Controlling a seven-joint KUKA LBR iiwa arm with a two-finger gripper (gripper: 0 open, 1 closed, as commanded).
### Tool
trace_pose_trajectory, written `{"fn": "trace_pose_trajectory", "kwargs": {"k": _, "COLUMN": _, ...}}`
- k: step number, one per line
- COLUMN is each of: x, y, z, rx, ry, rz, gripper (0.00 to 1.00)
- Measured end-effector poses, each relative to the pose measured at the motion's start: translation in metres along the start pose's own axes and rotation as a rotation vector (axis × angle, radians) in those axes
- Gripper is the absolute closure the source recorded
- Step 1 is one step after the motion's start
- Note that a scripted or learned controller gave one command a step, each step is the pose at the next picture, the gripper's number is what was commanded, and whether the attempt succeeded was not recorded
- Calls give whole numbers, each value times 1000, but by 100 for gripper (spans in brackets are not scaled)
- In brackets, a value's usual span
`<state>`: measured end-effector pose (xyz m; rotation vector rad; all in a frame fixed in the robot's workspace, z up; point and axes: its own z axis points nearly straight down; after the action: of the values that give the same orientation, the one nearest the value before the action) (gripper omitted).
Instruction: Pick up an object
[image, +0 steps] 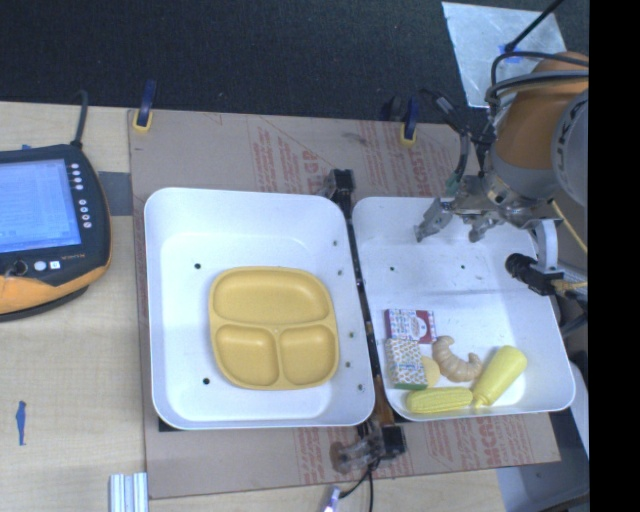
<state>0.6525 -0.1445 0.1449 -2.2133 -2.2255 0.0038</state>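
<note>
My gripper (456, 226) hangs over the far part of the right bin (520, 300), its two fingers spread apart with nothing between them. Near that bin's front edge lie several small items: a red-and-white packet (409, 324), a green-and-white packet (404, 361), a tan curled piece (457, 362), a yellow bottle-shaped piece (499, 375) and a yellow corn cob (438, 402). All of them lie well in front of the gripper, apart from it.
The left bin (175, 300) holds a yellow three-compartment tray (272, 327). A tablet-like pendant (45, 225) rests on the bench at far left. Clamps sit at the cardboard's far edge (143, 110).
</note>
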Motion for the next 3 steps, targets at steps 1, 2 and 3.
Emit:
{"fn": "trace_pose_trajectory", "kwargs": {"k": 1, "x": 29, "y": -8, "z": 54, "rx": 1, "ry": -2, "rz": -1, "gripper": 0}}
{"fn": "trace_pose_trajectory", "kwargs": {"k": 2, "x": 51, "y": 4, "z": 51, "rx": -1, "ry": -2, "rz": -2, "gripper": 0}}
{"fn": "trace_pose_trajectory", "kwargs": {"k": 3, "x": -36, "y": 1, "z": 53, "rx": -2, "ry": -1, "rz": 4, "gripper": 0}}
